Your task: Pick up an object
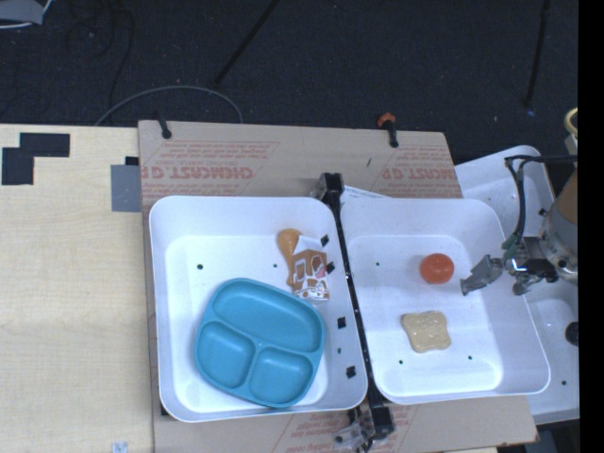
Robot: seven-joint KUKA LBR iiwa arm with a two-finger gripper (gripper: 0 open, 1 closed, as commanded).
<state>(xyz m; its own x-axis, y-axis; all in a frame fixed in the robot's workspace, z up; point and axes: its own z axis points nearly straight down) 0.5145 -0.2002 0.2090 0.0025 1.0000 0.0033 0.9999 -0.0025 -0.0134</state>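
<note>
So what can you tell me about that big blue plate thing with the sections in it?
The light blue plastic divided plate lies flat and right side up in the left white bin, filling its lower part. It has rounded corners and three compartments: one large one across the top, two smaller below. It looks smooth. Its upper right edge sits close to a small printed packet; touching cannot be told.

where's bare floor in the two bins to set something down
Right bin: bare along its far edge, above the orange ball, and its near-left corner beside the tan sponge. Left bin: a bare far-left strip; the blue divided plate, carton and tan piece crowd the rest.
</note>
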